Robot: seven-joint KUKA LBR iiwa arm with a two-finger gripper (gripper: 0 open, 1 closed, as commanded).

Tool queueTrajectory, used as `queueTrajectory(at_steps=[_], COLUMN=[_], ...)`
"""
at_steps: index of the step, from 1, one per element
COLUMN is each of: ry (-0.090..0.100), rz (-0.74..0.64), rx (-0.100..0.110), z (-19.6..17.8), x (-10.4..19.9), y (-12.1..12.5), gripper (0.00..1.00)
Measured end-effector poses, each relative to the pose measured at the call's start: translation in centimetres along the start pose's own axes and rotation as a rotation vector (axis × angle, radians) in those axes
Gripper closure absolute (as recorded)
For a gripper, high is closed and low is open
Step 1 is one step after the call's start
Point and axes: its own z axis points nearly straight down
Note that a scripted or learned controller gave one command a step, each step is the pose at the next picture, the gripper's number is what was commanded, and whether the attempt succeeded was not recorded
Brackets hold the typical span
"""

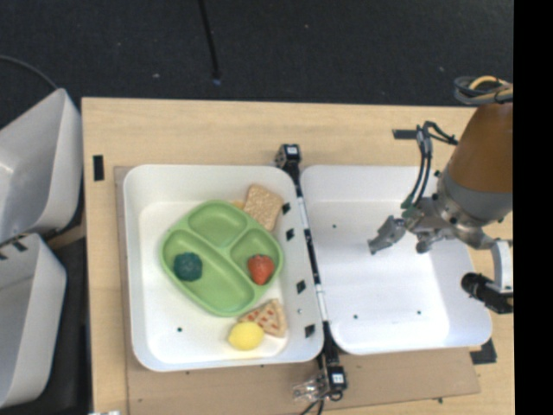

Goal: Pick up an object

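Gripper [399, 234] hangs over the right bin [389, 318]; we cannot tell its state. Green plate [216, 275] sits in the left bin [147, 232].

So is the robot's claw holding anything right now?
Gripper: over the right bin, with nothing seen in it; open or closed cannot be told.

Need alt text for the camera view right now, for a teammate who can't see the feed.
The arm's tool hovers over the right bin, holding nothing. The left bin holds a green divided plate bearing a strawberry and a dark green piece, with a cracker, pizza slice and lemon beside it.
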Motion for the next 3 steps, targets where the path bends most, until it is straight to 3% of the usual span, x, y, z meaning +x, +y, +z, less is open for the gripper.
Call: queueTrajectory(at_steps=[1,3], ry=[-0.002,-0.001], rz=[-0.003,-0.001], rx=[-0.011,-0.006], z=[-0.6,9.9], x=[0.0,0.3], y=[0.2,-0.6], gripper=[0.0,0.0])
